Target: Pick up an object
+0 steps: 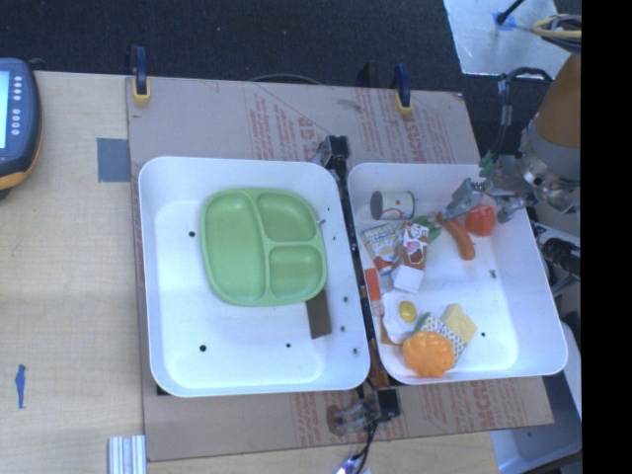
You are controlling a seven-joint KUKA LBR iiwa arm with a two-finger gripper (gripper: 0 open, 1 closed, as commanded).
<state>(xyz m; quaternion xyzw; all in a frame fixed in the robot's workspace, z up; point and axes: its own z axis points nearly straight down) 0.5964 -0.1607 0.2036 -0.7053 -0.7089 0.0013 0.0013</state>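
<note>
Two shallow white bins are set side by side on a brown cardboard sheet (pixel 296 117) laid over a pale wooden bench (pixel 59 294).

Nearest the camera, in the right bin (pixel 523 294), an orange rounded toy (pixel 429 354) is seen by the front wall, with a pale yellow block (pixel 458 322) just beside it and a fried-egg toy (pixel 403 314) to its left. Further back, a jumble of small packets (pixel 403 245) is piled near the left wall; the separate pieces are hard to make out. A small white cylinder (pixel 393 204) is laid behind them. Open white floor is left along the right half of this bin.

In the left bin (pixel 168 363), a green divided plate (pixel 265 246) is placed toward the back, and a small dark brown block (pixel 318 316) is seen just off its front right corner.

At the far right corner of the right bin, the gripper (pixel 484 197) is lowered beside a red tomato-like toy (pixel 480 219) and an orange sausage-shaped toy (pixel 459 237). The red toy is partly hidden by the metal fingers, and it cannot be told whether it is grasped or whether the fingers are spread or closed. The arm is cut off at the right.

Beyond the bench, a tablet-like device (pixel 15 117) is cut off at the left edge, and two blue-and-yellow clamps (pixel 140 72) are fixed to the cardboard's back edge.
</note>
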